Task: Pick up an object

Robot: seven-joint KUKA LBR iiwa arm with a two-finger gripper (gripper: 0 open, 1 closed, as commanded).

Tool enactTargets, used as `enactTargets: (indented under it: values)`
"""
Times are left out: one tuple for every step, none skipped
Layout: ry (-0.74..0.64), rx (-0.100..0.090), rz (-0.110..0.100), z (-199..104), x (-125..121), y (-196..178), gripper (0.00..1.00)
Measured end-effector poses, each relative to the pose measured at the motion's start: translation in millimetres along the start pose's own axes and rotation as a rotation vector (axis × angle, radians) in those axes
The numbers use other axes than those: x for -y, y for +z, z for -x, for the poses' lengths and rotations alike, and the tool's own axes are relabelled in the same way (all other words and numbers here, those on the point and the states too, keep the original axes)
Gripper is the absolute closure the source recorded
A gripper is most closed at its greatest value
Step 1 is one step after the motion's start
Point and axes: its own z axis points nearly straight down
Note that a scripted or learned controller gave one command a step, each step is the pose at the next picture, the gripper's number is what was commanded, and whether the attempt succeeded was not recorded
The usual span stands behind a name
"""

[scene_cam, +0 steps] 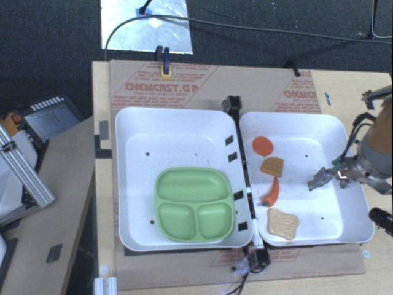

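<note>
Tabletop (202,82) under two white bins, left bin (132,165) holding a green divided plate (194,203), right bin (319,134) holding four small things. Against the right bin's left wall, from far end to near: orange disc (263,145), brown cracker (272,166), orange carrot-like piece (272,192), tan biscuit (282,224). Jaws (322,180) low over the right bin's middle, well apart from the carrot-like piece; spread impossible to tell.

Arm (377,143) at right edge: grey rounded body w/ a tan-orange patch on its upper part. Thin dark cable curves down its left side. Pincer (320,180) is dark grey metal, angular, w/ a small whitish-pink spot where it joins the wrist. Detail blurry.
</note>
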Motion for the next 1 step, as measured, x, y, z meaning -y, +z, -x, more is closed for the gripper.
enactTargets:
  values:
    - [0.000,0.000,0.000,-0.5,0.2,52.4,0.00]
